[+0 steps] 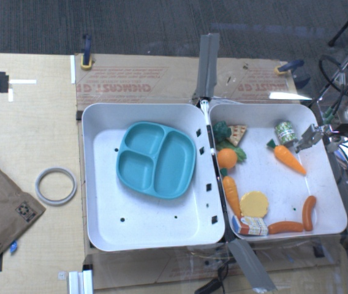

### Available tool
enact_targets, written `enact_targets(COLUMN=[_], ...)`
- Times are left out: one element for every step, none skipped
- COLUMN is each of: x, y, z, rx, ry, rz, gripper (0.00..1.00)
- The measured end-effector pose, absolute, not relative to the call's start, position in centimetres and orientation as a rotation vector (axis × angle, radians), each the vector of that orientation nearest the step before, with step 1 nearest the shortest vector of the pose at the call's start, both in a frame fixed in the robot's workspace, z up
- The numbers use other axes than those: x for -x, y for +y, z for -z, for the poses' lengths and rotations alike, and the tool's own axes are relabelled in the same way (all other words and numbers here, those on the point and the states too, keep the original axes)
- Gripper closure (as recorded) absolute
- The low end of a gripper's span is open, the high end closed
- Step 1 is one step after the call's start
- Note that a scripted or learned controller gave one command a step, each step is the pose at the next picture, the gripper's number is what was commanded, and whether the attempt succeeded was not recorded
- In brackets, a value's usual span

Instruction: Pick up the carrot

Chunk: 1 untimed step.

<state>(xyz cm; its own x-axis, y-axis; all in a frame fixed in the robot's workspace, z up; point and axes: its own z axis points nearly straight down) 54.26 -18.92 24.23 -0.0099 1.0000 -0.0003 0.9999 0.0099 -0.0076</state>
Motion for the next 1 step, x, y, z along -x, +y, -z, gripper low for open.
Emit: enact_targets(x=[-56.07], y=[-21.75], z=[-14.15], rx=[2.251], ry=[-2.185], rz=[-0.007], gripper=[0.0])
